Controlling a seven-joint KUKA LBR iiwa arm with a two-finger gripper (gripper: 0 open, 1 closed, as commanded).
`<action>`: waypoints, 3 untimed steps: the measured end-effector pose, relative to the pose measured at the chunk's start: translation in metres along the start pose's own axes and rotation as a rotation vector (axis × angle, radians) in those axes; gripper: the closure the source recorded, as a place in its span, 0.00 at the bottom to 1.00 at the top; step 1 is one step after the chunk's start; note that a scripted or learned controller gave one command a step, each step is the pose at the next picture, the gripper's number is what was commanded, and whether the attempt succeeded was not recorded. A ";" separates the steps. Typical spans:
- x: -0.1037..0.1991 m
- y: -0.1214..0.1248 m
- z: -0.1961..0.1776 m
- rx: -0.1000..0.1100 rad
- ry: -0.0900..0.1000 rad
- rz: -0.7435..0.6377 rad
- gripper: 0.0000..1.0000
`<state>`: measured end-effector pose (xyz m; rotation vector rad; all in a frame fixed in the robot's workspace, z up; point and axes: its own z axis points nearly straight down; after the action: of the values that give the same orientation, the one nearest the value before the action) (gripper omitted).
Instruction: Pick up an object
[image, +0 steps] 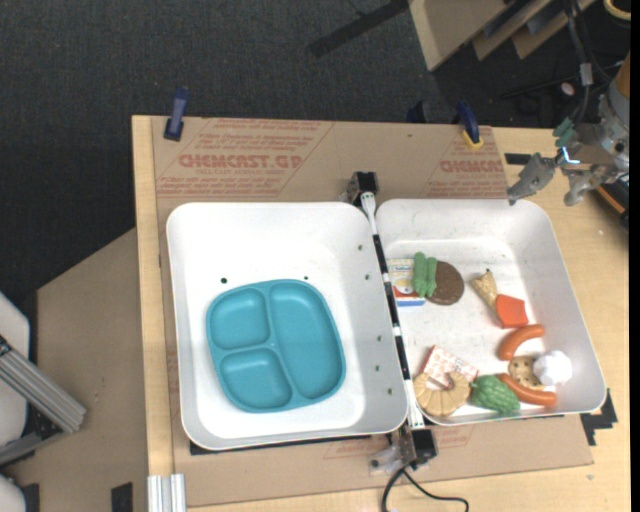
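Hovering: claw (548, 178) sits at the upper right, above the far corner of the right bin (566, 262), off the food pile
Claw state: fingers look spread apart, nothing between them; small in the view, so low confidence
Task step: judged as approach, nothing picked yet
Targets: toy food lies in the right bin, toward its middle and near side
Items: green pickle (425, 274) touching a brown patty (447, 283); small carton (403, 280) against the divider; orange wedge (511, 310); sausage (523, 340); white ball (552, 368) beside a cookie (521, 370); broccoli (495, 394); round cracker piece (440, 395) at the near edge
Relative position: every item is below and left of the claw in the view; the closest is a tan piece (485, 286), then the orange wedge; near-edge cluster is well apart from it
Left bin: (195, 260) holds a teal divided plate (276, 343), not in the way
Risk 1: near-right cluster is packed and touching, so a descent there could pinch two things or shove neighbours aside
Risk 2: round ball and sausage likely roll or slip out of a two-finger close
Risk 3: items against the bin wall or divider leave little finger room; claw may strike the rim
Risk 4: flat patty and cracker sit low, fingers could close over them and miss
Bench: (250, 160) brown board under both bins
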<state>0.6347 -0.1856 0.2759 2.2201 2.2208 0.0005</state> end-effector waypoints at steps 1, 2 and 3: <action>-0.014 -0.013 0.133 0.015 0.004 0.002 0.00; -0.018 -0.092 0.196 0.013 0.005 0.004 0.00; -0.018 -0.086 0.181 -0.002 -0.001 0.001 1.00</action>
<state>0.5487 -0.2035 0.0952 2.2203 2.2181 0.0015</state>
